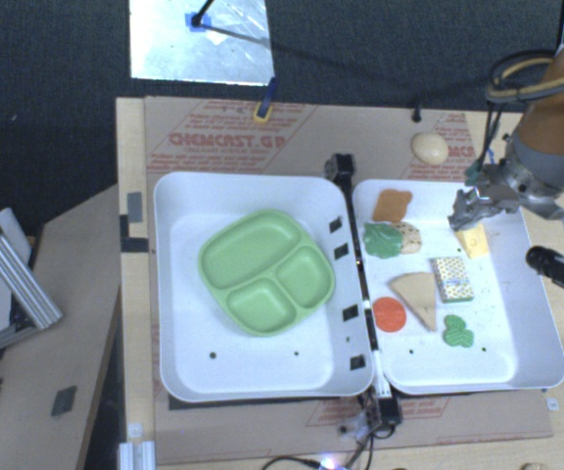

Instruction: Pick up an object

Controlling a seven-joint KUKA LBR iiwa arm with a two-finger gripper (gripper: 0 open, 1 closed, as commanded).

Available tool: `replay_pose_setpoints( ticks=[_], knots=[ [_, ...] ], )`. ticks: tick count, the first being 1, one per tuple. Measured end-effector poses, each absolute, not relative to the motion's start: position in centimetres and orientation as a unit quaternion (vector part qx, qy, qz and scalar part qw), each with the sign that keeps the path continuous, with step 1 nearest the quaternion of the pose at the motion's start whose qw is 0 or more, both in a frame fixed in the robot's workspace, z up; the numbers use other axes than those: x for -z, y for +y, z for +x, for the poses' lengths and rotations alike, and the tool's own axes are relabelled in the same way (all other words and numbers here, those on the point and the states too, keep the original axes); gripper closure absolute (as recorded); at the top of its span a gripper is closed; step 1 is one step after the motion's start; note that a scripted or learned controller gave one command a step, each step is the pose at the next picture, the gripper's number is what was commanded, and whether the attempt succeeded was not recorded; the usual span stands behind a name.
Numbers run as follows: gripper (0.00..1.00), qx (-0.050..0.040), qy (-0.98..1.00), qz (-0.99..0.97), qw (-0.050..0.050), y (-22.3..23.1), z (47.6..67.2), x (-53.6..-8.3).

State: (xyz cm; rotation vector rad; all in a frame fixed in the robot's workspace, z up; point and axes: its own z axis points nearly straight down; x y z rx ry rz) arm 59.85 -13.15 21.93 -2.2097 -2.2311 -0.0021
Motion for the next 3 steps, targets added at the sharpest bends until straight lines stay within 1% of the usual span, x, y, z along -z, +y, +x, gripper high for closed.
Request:
replay_pose_setpoints(
  ticks=[1,2,3],
  knots=[
    [1.00,0.0007,-0.710,-0.704,0.001,-7.5,57.7,-21.8],
    [1.00,0.0000,-0.710,-0.704,0.001,-4.1,55.0,-21.5],
    [1.00,0.0009,-0.710,-0.704,0.001,0.2,52.9,-23.1]
  ],
)
